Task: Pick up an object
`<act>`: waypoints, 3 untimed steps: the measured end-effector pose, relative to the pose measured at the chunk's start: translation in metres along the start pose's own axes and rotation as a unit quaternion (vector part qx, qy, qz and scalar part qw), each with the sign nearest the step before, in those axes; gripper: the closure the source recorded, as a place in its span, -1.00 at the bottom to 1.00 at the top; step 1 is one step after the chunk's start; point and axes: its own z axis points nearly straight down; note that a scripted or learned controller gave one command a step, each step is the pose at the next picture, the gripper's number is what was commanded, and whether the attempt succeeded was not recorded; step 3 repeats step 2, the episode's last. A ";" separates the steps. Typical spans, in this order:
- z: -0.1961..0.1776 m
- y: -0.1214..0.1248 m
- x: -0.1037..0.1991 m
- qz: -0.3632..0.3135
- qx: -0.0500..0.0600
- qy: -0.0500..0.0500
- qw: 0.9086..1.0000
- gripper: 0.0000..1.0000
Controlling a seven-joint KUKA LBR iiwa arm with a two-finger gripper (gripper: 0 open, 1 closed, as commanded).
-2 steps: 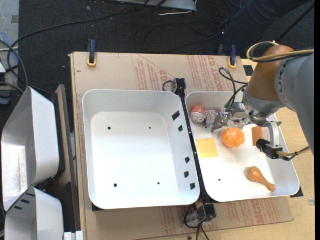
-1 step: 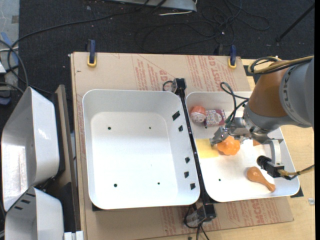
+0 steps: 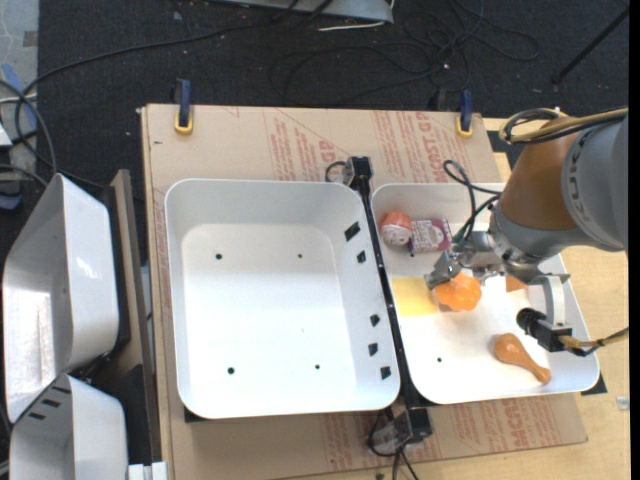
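Note:
My gripper (image 3: pixel 450 271) hangs over the middle of the right bin (image 3: pixel 470 383), reaching in from the right on the grey arm with its orange band. A round orange object (image 3: pixel 461 294) lies directly under and against the gripper's tip. A yellow flat piece (image 3: pixel 414 296) lies just left of it. At the bin's back sit a red-and-white round item (image 3: pixel 397 229) and a purple packet (image 3: pixel 431 233). An orange gourd-shaped object (image 3: pixel 520 355) rests near the front right corner.
The left bin (image 3: pixel 200 298) stands beside the right one, with a black divider strip between them. A black cable fitting (image 3: pixel 535 325) hangs off the arm over the right bin. Clamps hold the cardboard board at the back.

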 end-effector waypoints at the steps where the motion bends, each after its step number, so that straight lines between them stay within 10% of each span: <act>1: -0.097 -0.031 0.112 -0.008 -0.004 0.003 1.000 1.00; 2: -0.091 -0.035 0.214 -0.008 0.000 0.002 1.000 1.00; 3: -0.091 -0.035 0.214 -0.008 0.000 0.002 1.000 1.00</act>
